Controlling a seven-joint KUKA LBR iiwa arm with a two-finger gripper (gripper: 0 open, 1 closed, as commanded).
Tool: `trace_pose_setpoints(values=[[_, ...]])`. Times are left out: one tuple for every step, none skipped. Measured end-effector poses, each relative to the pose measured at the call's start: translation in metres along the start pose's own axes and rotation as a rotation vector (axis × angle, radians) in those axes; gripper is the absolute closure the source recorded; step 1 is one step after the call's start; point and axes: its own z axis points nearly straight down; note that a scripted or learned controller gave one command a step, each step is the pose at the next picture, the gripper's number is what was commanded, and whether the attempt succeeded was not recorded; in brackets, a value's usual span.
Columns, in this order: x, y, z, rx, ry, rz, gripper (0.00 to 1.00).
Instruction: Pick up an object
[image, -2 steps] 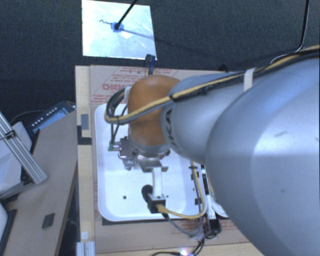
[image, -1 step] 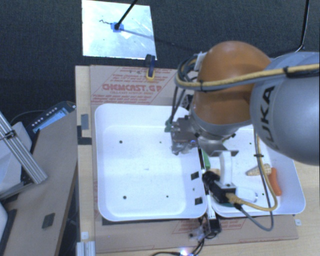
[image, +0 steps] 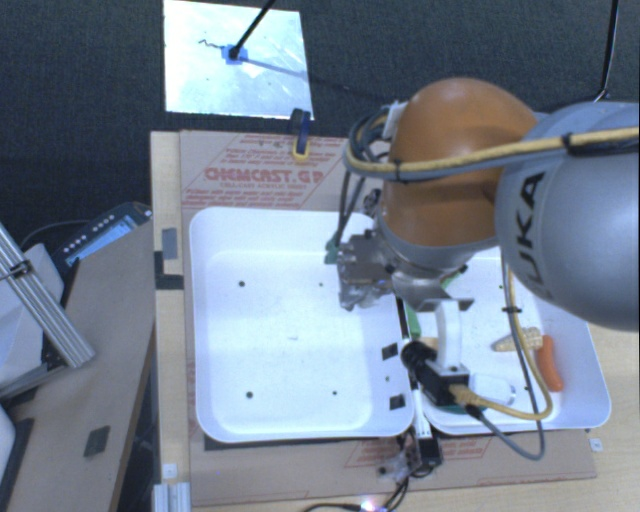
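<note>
A single fixed camera looks down from above at a slant on the pale brown board worktop (image: 250, 165) and its two shallow white plastic bins, the left bin (image: 290, 345) in full, the right bin (image: 585, 400) partly hidden. The grey and orange arm (image: 480, 170) enters from the right, close to the lens and looming large

A robotics lab or test cell: a grey KUKA arm (image: 560, 230) with loose cabling reaches over two shallow white bins (image: 290, 340) on a table (image: 100, 330) lined with printed Chemcast board (image: 262, 172), an aluminium extrusion rail (image: 40, 305) leaning at the left.
</note>
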Motion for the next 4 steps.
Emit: trace_pose_setpoints(values=[[0.0, 0.001, -0.011, -0.002, 0.001, -0.001, 1.0], [0.0, 0.002, -0.021, -0.003, 0.002, -0.003, 1.0], [0.097, -0.001, -0.138, -0.009, 0.008, -0.012, 1.0], [0.081, 0.0, -0.23, -0.007, 0.004, -0.002, 1.0]])
